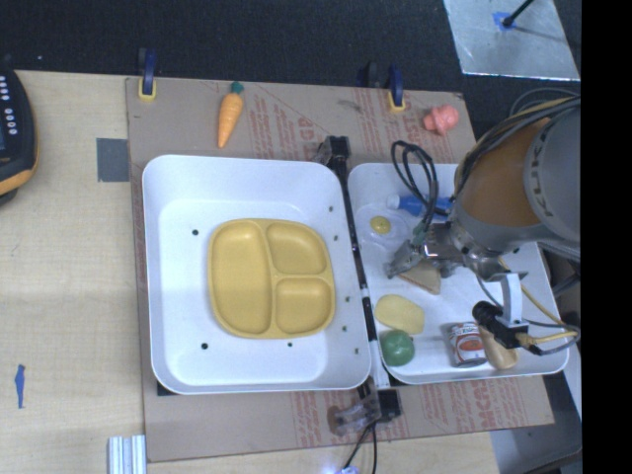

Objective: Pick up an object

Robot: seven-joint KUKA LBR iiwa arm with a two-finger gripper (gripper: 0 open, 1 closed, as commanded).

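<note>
My gripper (413, 258) hangs low over the middle of the right bin (553, 363), reaching in from the right. Just below it, touching or nearly so, lies a tan wedge-shaped piece (425, 280). A pale yellow lemon-like object (399, 314) and a green ball (397, 348) rest near the bin's front left. A small can (463, 345) and a tan bread-like piece (500, 355) sit at the front right. A small yellow item (380, 225) and a blue object (406, 203) lie behind the gripper. Nothing is visibly held.
The left bin (173, 294) holds a yellow divided plate (272, 276). A toy carrot (229, 115) and a pink object (441, 118) lie on the cardboard behind the bins. A black cable loop (415, 171) hangs over the right bin's back edge.
</note>
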